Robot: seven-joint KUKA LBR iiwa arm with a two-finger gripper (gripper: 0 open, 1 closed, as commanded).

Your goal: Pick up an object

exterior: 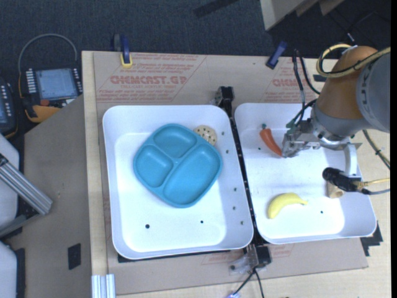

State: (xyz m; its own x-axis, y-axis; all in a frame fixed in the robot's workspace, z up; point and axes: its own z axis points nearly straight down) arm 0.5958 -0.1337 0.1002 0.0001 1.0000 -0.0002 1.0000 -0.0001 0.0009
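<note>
"CHEMCAST" is printed in red on the bench [161, 73] at upper centre. At right of centre, the claw [291, 146] is lowered beside the carrot [270, 141] in the right bin [310, 231]; its state cannot be told.

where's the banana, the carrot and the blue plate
banana [286, 203]: camera view, middle of its yellow body
carrot [270, 141]: camera view, middle of its orange length
blue plate [178, 172]: camera view, ridge between its compartments
</note>
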